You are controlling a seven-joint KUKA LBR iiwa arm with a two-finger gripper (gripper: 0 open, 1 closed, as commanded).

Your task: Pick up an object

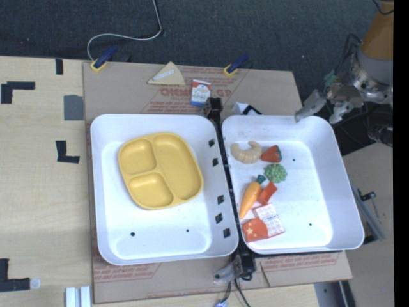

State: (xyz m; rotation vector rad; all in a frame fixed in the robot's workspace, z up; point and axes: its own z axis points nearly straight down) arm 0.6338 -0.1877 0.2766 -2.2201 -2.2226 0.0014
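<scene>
The right bin [319, 190] holds several toy foods along its left side: a beige croissant [246, 151], a red strawberry [271, 153], a green broccoli piece [275, 172], an orange carrot [250, 197], a small red piece [267, 192], a white and red packet [270, 219] and a red box [255, 230]. My gripper [323, 109] hangs over that bin's far right corner, well apart from the foods. It is open, with nothing between its fingers. The grey and orange arm rises from it toward the upper right.
The left bin [108, 222] holds a yellow divided plate [160, 169]. Behind the bins, on the cardboard, lie a small red and white box [200, 93] and a sandwich wedge [167, 74]. Two clamps [102, 59] pin the cardboard's far edge, and a cable loops above.
</scene>
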